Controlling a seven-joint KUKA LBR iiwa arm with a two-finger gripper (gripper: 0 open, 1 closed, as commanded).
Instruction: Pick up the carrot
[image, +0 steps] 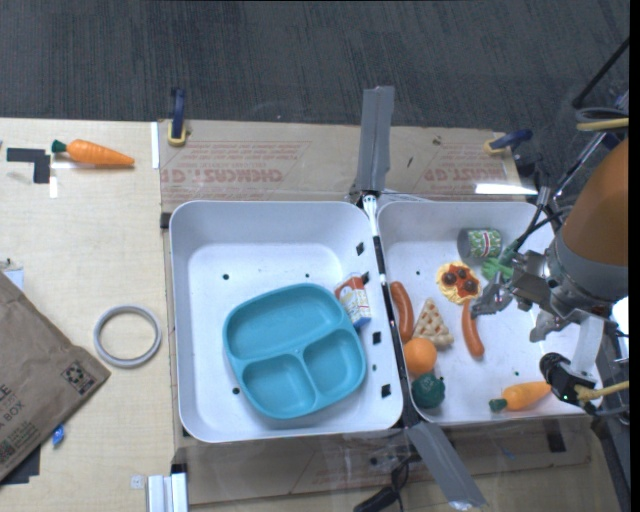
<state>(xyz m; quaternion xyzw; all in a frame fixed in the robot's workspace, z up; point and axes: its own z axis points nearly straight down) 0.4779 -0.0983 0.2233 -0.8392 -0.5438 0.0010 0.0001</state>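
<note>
Right bin (440, 222) — carrot (524, 396) near front edge, beside tool (492, 300).

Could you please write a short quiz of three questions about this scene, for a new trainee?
1. True or false: the blue divided plate lies in the left bin.
2. Which thing lies nearest the right bin's front edge? A) carrot B) pizza slice C) green can
3. Fill in: outside the bins, a second carrot lies on the bench's far ____ part.

Key
1. True.
2. A. The carrot lies near the front edge, towards the right corner.
3. Left. A grey tape ring lies nearer on that same side.
</note>
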